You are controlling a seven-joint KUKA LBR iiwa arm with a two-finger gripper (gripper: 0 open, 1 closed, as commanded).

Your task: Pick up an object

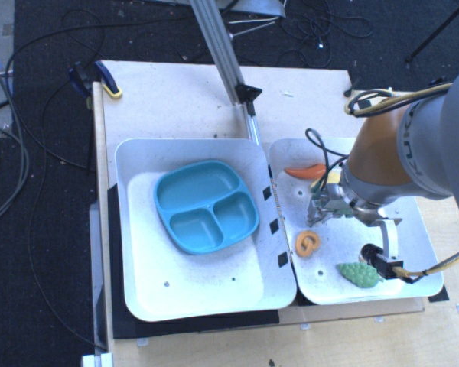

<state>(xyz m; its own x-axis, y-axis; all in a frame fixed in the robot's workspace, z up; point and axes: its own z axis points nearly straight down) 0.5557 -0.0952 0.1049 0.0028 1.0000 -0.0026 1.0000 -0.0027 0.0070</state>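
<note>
The gripper (319, 207) hangs low over the right bin (421, 228), near its left side, and how far it is open cannot be told from this angle; nothing shows between its tips. Just near of it lies an orange ring (307, 243) on the bin floor. Further right, toward the near edge, sits a green bumpy toy (359, 274). On the far side of the gripper an orange carrot-like piece (304, 171) pokes out from under the arm. In the left bin (138, 274) rests a blue divided plate (206, 206). Both bins stand on the tabletop (176, 98).
</note>
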